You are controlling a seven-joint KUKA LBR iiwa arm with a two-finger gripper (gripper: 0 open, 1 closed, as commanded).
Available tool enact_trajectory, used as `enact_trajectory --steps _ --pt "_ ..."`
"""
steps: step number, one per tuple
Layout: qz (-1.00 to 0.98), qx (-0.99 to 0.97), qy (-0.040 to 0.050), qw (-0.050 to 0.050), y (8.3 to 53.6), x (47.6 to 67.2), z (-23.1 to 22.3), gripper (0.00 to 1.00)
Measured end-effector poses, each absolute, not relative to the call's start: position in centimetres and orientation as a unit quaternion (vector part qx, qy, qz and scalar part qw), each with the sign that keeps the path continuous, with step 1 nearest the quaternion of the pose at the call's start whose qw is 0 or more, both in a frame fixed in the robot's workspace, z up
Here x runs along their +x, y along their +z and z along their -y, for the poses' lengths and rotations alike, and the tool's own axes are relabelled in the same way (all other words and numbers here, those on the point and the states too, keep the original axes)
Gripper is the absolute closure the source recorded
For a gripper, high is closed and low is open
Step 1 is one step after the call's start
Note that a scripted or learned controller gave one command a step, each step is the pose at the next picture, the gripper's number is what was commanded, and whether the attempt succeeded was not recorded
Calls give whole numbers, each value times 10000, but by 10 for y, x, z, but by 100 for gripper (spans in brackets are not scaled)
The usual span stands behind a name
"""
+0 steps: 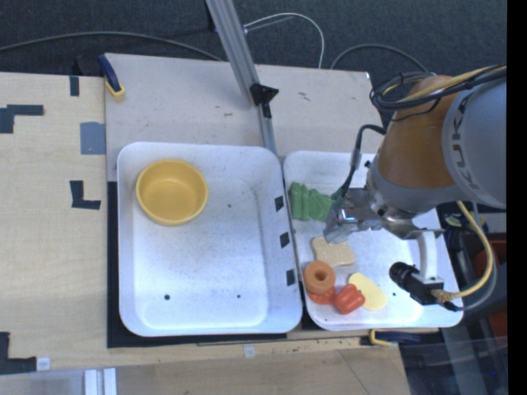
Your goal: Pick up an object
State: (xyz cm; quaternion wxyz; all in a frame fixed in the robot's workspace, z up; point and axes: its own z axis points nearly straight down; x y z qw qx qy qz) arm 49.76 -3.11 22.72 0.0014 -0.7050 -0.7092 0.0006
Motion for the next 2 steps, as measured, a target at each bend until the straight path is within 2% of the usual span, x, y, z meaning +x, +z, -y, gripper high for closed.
enact_trajectory --steps 2 --pt "7096 -7046 2 15 229 489 -77 100"
